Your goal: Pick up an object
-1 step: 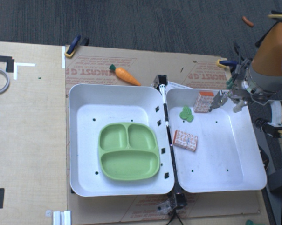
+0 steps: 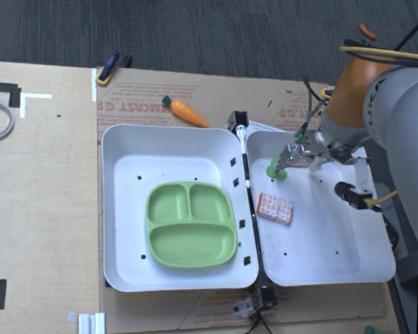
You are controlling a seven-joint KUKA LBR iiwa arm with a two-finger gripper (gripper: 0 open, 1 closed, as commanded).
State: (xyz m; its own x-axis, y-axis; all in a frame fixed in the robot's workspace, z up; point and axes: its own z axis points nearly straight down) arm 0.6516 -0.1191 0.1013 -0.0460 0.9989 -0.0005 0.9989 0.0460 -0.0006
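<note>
The tool (image 2: 287,161) is hovering over the small green object (image 2: 276,172), grip state unclear; next, it's needing a clean close.

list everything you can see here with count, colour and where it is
left bin: 1, white, left half of the bench
right bin: 1, white, right half, beside the left bin
divided plate: 1, light green, three compartments, inside the left bin
patterned block: 1, pink and white, in the right bin near its left wall
small green object: 1, green, in the right bin at the gripper tip; too small to name
toy carrot: 1, orange with green top, on the cardboard behind the left bin
clamp: 1, blue and yellow, at the cardboard's far left corner
arm: 1, grey with orange band, reaching in from the right
gripper: 1, metallic, low over the right bin's far left area
</note>
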